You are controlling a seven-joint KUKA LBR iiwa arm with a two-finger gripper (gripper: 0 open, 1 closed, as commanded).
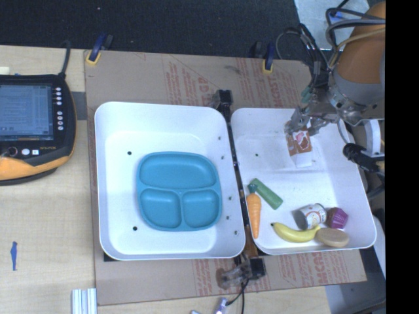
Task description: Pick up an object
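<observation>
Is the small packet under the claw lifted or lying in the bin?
Cannot tell for sure. The packet sits at the claw tips over the right bin, with a pale patch just below it.

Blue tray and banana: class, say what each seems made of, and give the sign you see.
Blue tray: likely moulded plastic, smooth and matt, one even colour with rounded compartments. Banana: probably a plastic toy, judging by its uniform yellow and faint sheen; real fruit cannot be ruled out.

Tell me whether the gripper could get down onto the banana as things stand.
Probably yes: the banana lies uncovered in the right bin, open from above. But a can and a tan piece crowd it, leaving the gripper little room.
</observation>
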